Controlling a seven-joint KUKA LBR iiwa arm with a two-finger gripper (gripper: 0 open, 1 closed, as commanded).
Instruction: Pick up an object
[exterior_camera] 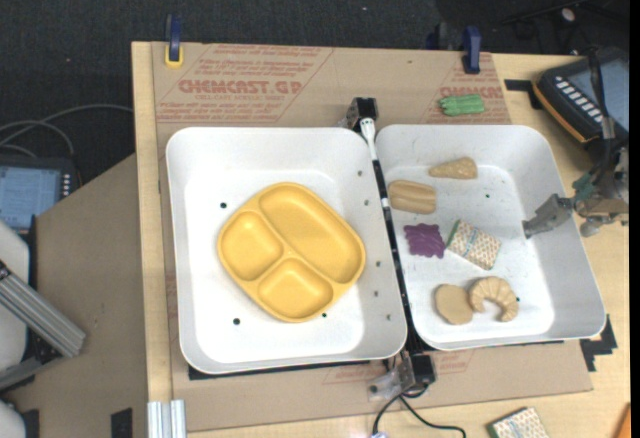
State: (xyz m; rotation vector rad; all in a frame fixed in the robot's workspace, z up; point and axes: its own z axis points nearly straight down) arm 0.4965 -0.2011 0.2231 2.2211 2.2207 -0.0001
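Your bench [250, 76] sat on dark carpet, its top covered by a brown board printed with red lettering, with two blue clamps on the far edge. On it lay two shallow white bins side by side, their inner rims touching.

The left bin [190, 226] held a yellow plate [290, 251] with three compartments, lying flat near the middle and turned at a slant.

Just beyond the right bin's far rim, a small green object [461, 105] rested on the board.

The right bin [530, 151] carried the loose items you could pick from. A tan roll [411, 196] lay close to its left rim. Beyond it, toward the far edge, was a pale flat piece [453, 168]. A purple cluster [423, 240] sat near the middle, and just beside it on the right a patterned square packet [473, 245]. Toward the near edge, a round tan cookie [452, 304] touched a croissant [494, 297].

At the right rim of that bin you had the gripper [548, 216], reaching in from the right above the rim. Its dark tip pointed toward the packet but stood apart from it. You could not tell whether it was spread or pressed together, and nothing showed in its grasp.
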